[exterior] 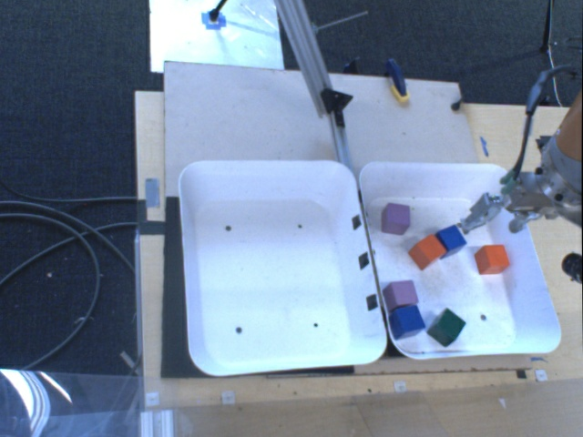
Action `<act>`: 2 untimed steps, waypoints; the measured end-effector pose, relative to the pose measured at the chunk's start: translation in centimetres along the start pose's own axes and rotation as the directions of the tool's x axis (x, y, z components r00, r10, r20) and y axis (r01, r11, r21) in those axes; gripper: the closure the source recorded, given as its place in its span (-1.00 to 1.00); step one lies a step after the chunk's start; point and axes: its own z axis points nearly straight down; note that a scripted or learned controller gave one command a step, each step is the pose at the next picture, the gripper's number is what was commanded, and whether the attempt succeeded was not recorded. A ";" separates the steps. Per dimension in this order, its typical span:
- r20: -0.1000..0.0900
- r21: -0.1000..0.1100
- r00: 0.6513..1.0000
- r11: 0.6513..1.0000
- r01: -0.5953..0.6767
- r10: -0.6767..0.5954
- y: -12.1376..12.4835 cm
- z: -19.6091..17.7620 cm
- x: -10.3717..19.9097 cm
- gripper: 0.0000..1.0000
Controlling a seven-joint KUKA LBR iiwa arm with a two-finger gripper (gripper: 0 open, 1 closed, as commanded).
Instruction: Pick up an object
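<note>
Nothing has been lifted yet: the metal pincer is poised just beside the small blue cube; its state cannot be told.

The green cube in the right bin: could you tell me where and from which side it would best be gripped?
Probably from straight above, fingers closing across two opposite flat sides of the green cube. It sits rotated diamond-wise, so the gripper would need turning to match. The faces away from the neighbouring blue cube look freest.

hand poised just beside blue cube.
</note>
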 end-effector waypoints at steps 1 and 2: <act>-0.004 0.008 1.000 1.000 0.008 -0.008 -0.2 7.4 6.9 -1.00; 0.000 -0.003 1.000 1.000 0.003 -0.003 0.0 5.8 6.4 1.00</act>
